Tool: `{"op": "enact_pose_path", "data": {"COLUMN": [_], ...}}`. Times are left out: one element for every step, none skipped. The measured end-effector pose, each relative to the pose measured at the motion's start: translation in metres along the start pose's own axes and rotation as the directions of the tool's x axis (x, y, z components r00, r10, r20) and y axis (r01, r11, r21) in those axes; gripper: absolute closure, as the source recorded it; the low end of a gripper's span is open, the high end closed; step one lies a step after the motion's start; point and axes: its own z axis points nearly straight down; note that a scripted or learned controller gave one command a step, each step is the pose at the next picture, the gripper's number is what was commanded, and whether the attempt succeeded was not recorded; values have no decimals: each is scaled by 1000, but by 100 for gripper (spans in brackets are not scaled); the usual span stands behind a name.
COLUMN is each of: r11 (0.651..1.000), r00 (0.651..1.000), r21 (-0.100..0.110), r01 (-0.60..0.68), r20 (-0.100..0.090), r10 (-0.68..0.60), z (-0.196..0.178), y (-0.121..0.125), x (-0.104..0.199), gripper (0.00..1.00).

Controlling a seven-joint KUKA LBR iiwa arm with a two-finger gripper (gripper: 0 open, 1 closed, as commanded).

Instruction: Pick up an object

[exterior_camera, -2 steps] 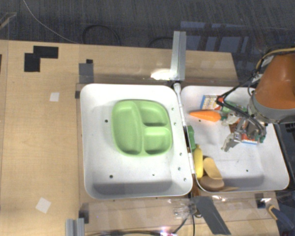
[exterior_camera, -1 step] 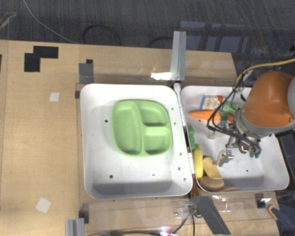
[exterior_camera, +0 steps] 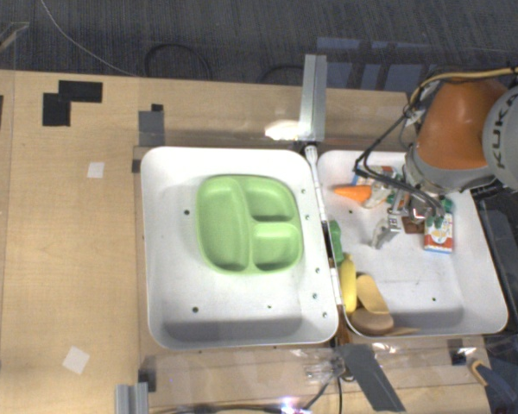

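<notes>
In the right bin (exterior_camera: 479, 313), my gripper (exterior_camera: 388, 229) hangs below the grey arm's orange band (exterior_camera: 453, 128), over the bin's middle. An orange carrot (exterior_camera: 355, 193) lies just to its upper left. A small red and white carton (exterior_camera: 439, 233) sits just to its right. Against the bin's left wall lie a yellow banana (exterior_camera: 348, 285), a tan rounded object (exterior_camera: 372, 307) and a thin green item (exterior_camera: 334, 236). I see nothing held by the gripper.
The left bin (exterior_camera: 168, 309) holds a green divided plate (exterior_camera: 246, 222). A metal post (exterior_camera: 312, 102) stands behind the seam between the bins. Black cables (exterior_camera: 388, 141) loop beside the wrist. Wooden bench surrounds both bins.
</notes>
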Motion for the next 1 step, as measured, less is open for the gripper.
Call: {"op": "enact_pose_path", "data": {"r11": [1000], "r00": [999], "r21": [1], "r01": [2], "r20": [33], "r10": [-2], "z": [-17], "y": [1], "x": [-8], "gripper": [100]}}
